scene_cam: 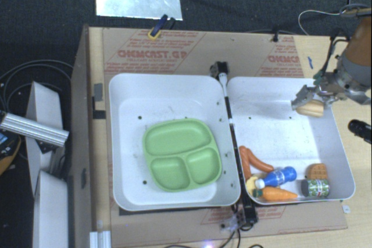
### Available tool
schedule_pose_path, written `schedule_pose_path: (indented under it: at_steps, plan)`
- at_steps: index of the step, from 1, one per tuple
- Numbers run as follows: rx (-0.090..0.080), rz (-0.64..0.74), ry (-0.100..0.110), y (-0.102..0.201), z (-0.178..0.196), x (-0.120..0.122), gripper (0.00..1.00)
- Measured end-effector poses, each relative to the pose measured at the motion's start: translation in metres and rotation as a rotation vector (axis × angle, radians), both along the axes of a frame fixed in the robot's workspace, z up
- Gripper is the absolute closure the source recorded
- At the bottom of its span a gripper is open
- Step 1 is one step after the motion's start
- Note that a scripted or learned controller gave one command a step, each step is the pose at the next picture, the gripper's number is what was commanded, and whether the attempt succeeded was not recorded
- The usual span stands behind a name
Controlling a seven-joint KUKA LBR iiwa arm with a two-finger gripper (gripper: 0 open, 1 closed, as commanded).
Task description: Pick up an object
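Reaching in from the right edge of the frame, the grey arm hangs over the upper right part of the right bin. Its fingers are closed around a tan, bread-like object, which sits between them above the bin's upper right rim area.

At the lower edge of the right bin lies a cluster of things: 2 orange sausage-like pieces, a blue and white bottle, a carrot just below the bottle, a yellow item touching the bottle's left end, a brown round cookie, and a green can lying on its side just below the cookie.

The left bin holds a green divided plate with 3 compartments, lying flat in the bin's lower middle. Both bins rest on the desk, covered in brown cardboard with red print.
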State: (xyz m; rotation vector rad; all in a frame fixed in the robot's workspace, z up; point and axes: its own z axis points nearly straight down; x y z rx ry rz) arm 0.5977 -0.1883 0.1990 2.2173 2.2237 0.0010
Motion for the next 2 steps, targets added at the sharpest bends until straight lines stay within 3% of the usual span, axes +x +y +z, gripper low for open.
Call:
schedule_pose_path:
  at_steps: [1,2]
  plan:
    - [0.0,0.0,0.0,0.0,0.0,0.0,0.0]
    - [0.001,-0.002,0.003,0.039,-0.095,-0.081,0.0]
